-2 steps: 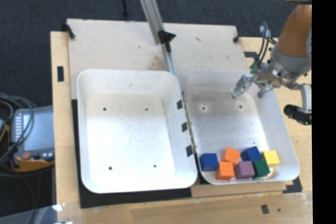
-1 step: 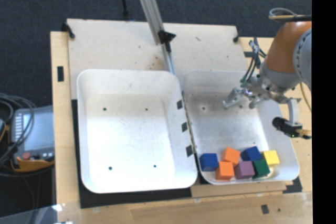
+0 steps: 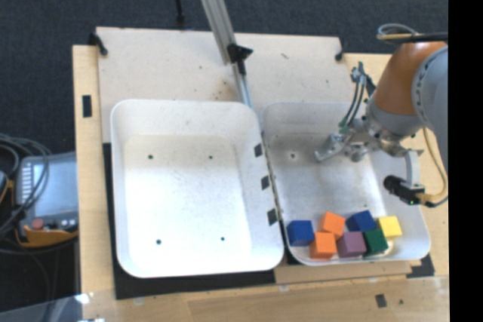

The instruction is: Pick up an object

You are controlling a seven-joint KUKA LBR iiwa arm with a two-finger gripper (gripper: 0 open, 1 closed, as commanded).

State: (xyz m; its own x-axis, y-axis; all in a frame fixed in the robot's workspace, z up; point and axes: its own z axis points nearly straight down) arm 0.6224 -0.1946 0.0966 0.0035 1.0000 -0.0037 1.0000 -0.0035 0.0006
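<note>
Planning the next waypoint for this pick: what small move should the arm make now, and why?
Probably carry the hand toward the near end of the right bin and lower it over the blocks. It hangs above bare floor at the far end, while the blue block and orange block sit clustered along the near wall.

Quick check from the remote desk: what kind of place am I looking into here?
Likely a robotics lab test bench: two white bins on a wooden board, coloured blocks in the right one, and an aluminium camera post.
</note>
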